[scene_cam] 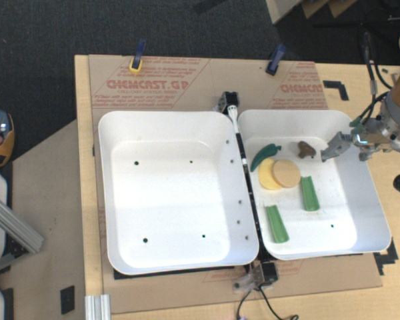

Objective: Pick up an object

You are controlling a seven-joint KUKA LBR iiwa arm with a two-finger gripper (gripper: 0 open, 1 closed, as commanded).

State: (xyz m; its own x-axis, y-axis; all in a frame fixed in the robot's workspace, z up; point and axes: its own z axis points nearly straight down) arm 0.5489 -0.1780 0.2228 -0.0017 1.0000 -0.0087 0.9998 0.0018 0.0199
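The right bin (360, 242) holds several small objects. A dark green curved piece (264, 155) lies by the divider. Beside it a tan disc (287, 173) rests on a yellow round piece (269, 179). A small brown lump (307, 150) sits near the back. Two light green bars lie toward the front, one (309, 193) right of the disc and one (277, 223) below it. My gripper (351, 152) hovers over the bin's right rear part, right of the brown lump, open, with nothing between its fingers.
The left bin (120, 179) lies beside the right one, with a black divider strip (243, 172) between them. Both rest on a cardboard sheet (187, 82) held by clamps at the back. Cables hang at the far right.
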